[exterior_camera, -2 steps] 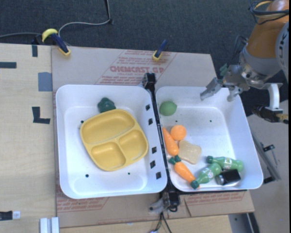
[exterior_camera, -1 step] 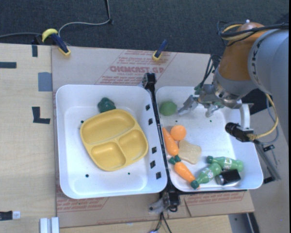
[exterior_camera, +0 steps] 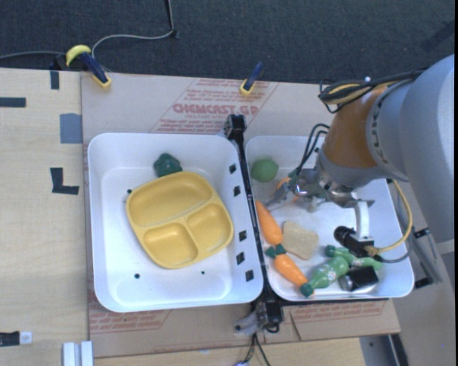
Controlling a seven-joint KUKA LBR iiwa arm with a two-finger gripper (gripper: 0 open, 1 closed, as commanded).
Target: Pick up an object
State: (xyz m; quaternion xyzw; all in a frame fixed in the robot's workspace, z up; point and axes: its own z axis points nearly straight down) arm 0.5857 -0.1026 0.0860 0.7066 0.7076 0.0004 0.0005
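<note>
The right bin (exterior_camera: 397, 284) is crowded — the arm (exterior_camera: 366, 139) covers its far right, a green ball (exterior_camera: 264, 169) sits far left, and two carrots (exterior_camera: 269, 223), a beige piece (exterior_camera: 300, 240) and green toys (exterior_camera: 332, 269) fill the near half. In the left bin (exterior_camera: 107, 227) a yellow divided plate (exterior_camera: 179, 218) takes the middle — bare floor rings it.

Two smooth, glossy white plastic bins (exterior_camera: 99, 227) on a matt pale wood desk (exterior_camera: 23, 227) under printed brown cardboard (exterior_camera: 206, 109). Matt yellow plastic divided tray (exterior_camera: 179, 218). Grey arm (exterior_camera: 420, 128), satin sheen.
</note>
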